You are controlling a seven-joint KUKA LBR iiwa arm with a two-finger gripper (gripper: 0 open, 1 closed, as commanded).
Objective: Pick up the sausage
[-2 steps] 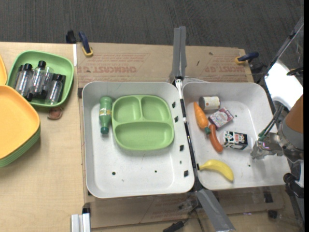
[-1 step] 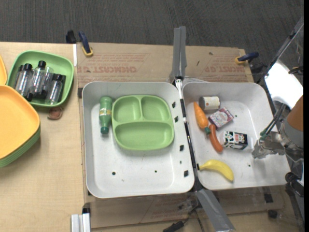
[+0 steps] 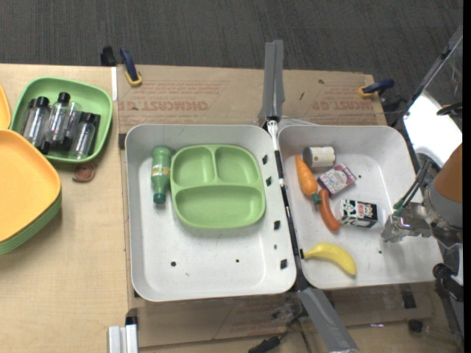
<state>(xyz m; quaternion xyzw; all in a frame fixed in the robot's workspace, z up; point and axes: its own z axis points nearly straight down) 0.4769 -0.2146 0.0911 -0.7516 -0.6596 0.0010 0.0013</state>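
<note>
Sausage (image 3: 329,211) lies left of low end effector (image 3: 395,230).

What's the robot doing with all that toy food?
It is meant to pick up the sausage, the red one lying in the right bin between the carrot and the small milk carton. The gripper hangs at the right side of that bin, away from the sausage, holding nothing. A banana lies nearby, and a green plate sits in the left bin.
</note>
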